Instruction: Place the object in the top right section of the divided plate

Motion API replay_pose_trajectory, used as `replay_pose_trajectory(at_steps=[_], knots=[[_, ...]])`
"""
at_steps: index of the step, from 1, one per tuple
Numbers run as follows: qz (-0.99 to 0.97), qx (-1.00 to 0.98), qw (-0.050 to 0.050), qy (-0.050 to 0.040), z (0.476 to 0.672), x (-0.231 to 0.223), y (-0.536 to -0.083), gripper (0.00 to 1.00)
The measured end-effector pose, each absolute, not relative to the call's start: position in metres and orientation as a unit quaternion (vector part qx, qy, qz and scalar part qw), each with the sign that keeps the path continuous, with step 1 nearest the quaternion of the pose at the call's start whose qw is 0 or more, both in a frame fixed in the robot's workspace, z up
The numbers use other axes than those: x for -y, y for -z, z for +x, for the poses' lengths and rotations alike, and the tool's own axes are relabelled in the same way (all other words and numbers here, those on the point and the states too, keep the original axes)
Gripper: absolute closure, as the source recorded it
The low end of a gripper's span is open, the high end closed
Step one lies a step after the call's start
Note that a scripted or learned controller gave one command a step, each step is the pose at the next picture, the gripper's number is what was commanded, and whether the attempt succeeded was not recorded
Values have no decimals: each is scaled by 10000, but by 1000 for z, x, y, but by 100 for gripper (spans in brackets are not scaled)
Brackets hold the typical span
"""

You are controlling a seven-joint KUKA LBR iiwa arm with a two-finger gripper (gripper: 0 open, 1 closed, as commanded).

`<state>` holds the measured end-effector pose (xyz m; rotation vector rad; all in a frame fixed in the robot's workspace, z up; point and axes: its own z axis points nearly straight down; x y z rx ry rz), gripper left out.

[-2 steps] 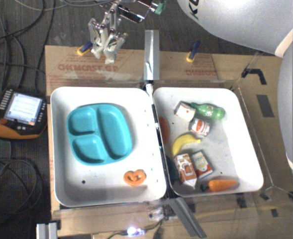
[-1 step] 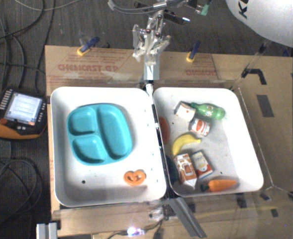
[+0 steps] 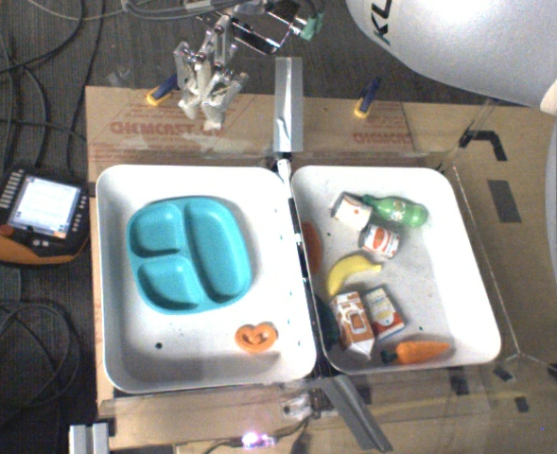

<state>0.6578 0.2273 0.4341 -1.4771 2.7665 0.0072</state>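
Camera view showed the gripper (image 3: 209, 90) beyond the left bin (image 3: 117, 253), fingers parted and empty. The orange pretzel (image 3: 255, 337) lay just below the divided plate (image 3: 191, 253). Descending squarely over it seemed wise.

My arm (image 3: 448, 26) is cut off by the top and right edges, so only part of its lettering shows. My gripper (image 3: 207, 93) is small here, and I cannot tell how it stands. An orange thing (image 3: 310, 244) lies half hidden against the right bin's (image 3: 467, 253) left wall. The 2 cartons (image 3: 365, 318) have labels too small to read.
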Motion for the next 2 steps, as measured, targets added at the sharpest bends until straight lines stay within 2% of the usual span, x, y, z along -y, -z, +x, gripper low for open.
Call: replay_pose_trajectory(at_steps=[1,2], knots=[[-3819,-9242,16,-13,669,-197,-395,100],[-3818,-9242,17,-10,669,-197,-395,0]])
